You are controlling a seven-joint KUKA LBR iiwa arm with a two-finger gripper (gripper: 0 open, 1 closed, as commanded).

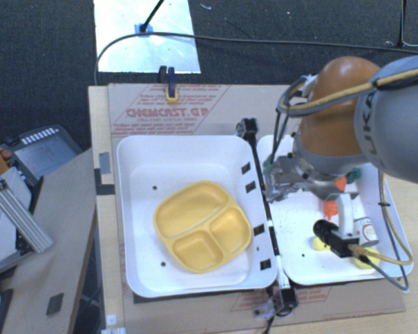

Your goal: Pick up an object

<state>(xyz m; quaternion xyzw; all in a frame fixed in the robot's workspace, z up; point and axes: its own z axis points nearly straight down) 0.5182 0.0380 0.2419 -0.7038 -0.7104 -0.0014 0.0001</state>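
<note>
So the gripper (284,180) is hanging low over the right bin (300,266), right up against its 9 o'clock wall. The grey arm (394,120) with its orange band covers it from above, so honestly I can't tell if it's clenched or released, and I don't see anything in its grasp. The pickable stuff sits at about 4 o'clock from the gripper: a small orange piece (330,209), and just beside it a white tube (345,216) lying lengthwise, with a little yellow bit (319,243) near the bin's 6 o'clock edge. All three look apart from the gripper. Over at 8 o'clock from the gripper, the left bin (136,166) holds a yellow divided plate (201,225), flat and a bit toward the bin's 5 o'clock corner. Both bins rest on a cardboard sheet (192,105) with red lettering on the table (99,133), and a clamp (169,85) sits at its 12 o'clock edge.
</note>
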